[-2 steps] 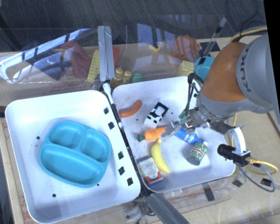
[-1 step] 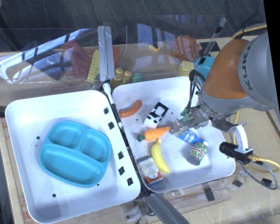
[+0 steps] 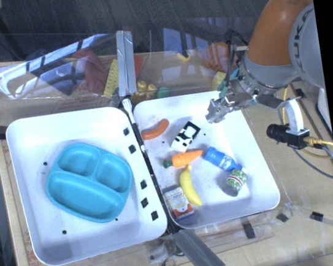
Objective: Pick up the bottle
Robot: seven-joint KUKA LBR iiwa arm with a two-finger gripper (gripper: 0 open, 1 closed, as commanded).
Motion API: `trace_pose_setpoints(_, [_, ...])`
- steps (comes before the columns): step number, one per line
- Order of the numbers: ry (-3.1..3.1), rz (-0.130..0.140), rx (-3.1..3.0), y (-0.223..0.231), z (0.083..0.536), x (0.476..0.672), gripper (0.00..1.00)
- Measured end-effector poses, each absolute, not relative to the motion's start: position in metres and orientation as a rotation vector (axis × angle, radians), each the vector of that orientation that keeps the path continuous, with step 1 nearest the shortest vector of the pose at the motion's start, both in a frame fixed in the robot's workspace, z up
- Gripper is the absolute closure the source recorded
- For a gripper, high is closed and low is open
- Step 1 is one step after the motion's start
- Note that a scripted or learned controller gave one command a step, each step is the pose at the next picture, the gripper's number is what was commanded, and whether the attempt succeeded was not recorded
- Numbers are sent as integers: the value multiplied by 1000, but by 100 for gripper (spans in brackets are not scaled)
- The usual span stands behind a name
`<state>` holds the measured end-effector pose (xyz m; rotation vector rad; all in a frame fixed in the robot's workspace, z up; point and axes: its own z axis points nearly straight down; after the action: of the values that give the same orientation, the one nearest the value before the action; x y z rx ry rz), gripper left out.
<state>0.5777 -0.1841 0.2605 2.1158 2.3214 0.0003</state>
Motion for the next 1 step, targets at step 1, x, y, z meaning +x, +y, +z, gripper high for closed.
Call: trace_pose_setpoints(1, [2322,0,2116,-184,260,578,0])
